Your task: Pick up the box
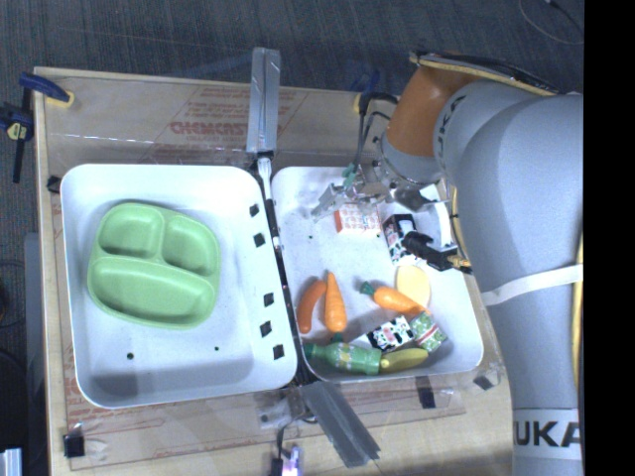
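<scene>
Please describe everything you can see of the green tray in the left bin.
The tray is pale green, looks like smooth moulded plastic, and has rounded corners. It is split into three hollows: two smaller ones along the far side and one long one nearer the camera. It lies flat and right way up on the floor of the left bin, toward that bin's far left, turned slightly askew to the walls. Its hollows hold nothing visible, and only the bin floor touches it.
</scene>
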